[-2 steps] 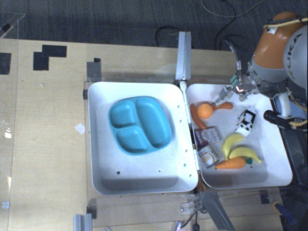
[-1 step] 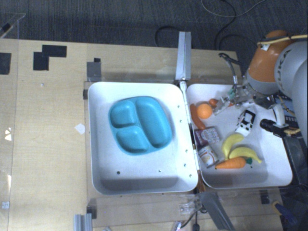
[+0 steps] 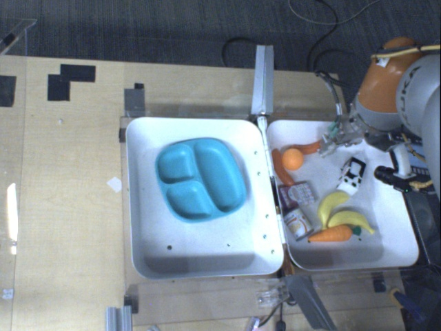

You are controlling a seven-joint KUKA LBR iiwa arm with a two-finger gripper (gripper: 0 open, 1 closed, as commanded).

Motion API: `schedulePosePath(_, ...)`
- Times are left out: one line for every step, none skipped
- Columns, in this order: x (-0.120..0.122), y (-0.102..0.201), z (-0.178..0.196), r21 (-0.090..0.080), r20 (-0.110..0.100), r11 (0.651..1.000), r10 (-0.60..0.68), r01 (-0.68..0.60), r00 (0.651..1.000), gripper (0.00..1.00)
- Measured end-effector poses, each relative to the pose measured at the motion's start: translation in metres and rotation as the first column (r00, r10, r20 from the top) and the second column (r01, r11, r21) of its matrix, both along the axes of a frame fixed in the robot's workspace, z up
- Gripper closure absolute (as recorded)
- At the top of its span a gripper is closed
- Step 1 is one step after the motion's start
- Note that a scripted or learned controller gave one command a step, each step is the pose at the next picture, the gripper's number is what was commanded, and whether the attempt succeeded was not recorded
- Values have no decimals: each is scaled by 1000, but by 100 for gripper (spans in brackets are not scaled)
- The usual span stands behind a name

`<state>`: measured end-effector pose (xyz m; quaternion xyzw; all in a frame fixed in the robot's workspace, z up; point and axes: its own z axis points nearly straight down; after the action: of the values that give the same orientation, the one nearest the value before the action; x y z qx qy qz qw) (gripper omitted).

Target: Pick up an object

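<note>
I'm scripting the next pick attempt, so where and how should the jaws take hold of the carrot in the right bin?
Grip the carrot across its thick middle, coming straight down from above. It lies flat and roughly crosswise near the bin's front wall, so close across its narrow width. The banana sits just behind it, probably touching, so the rear jaw has little room; favour the left, tapered half if needed.

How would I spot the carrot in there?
Look at the right bin, the crowded one. Along its near edge, just below the two bananas, lies the carrot. It is the long, thin orange thing with a green tip; the orange ball farther back is round.
</note>
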<state>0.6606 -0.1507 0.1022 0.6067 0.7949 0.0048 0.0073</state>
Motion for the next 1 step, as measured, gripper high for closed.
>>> schedulePosePath(-23, 42, 105, 3, -11, 949, -315, 315, 949, 100)
